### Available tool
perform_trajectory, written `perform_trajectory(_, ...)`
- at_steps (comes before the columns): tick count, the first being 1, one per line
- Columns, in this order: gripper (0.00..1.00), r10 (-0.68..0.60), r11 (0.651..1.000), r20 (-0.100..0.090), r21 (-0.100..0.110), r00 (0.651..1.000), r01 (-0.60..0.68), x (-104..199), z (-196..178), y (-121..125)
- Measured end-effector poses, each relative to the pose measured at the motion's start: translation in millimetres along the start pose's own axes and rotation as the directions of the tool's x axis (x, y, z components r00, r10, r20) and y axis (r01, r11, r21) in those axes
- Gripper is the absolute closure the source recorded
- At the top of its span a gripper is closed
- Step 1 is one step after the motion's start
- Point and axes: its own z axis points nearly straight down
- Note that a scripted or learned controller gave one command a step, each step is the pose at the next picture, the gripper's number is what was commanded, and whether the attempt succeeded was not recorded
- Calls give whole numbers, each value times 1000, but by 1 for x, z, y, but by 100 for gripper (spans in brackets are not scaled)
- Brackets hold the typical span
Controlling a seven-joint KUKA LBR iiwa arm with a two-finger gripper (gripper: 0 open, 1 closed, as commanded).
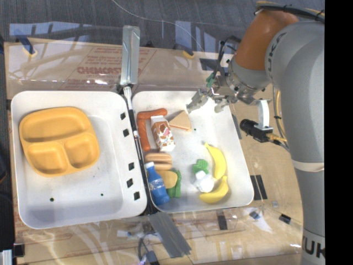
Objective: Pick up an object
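Hand (208,100) hovers open above right bin (231,127), near sandwich wedge (180,121).

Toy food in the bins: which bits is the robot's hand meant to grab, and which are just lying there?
For the job (any one would do):
hand, above the right bin
banana
sausage
juice carton
sandwich wedge
hot dog
blue bottle

Just lying about:
yellow tray in the left bin
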Motion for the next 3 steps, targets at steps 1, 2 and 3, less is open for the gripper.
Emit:
perform_trajectory(1, 0, -215, 977, -1, 1, 977, 215, 34, 19, -48)
perform_trajectory(2, 0, -230, 973, -2, 6, 973, 230, -16, 104, -77)
perform_trajectory(3, 0, -140, 990, -10, -5, 990, 140, -25, 108, -154)
